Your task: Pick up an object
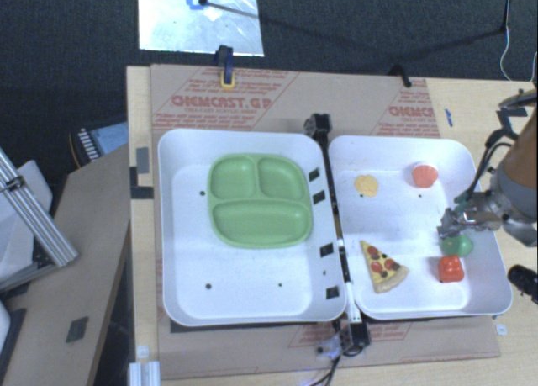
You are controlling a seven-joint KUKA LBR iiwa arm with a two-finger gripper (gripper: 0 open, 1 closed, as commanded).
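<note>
The right bin [395, 157] holds a pizza slice toy [382, 267], a small yellow piece [366, 184], an orange-red round piece [424, 176], a green round piece [458, 246] and a red piece [451, 269]. My gripper [456, 223] comes in from the right edge and hangs low over the right bin's right side, directly above the green piece. Its fingers are dark and small here, and the green piece sits just beneath them.
The left bin [185, 275] carries a green divided plate [259, 201]. A black divider strip [329, 208] with clips runs between the bins. Cardboard [252, 98] lies under both bins, and a yellow clamp [227, 69] sits at its far edge.
</note>
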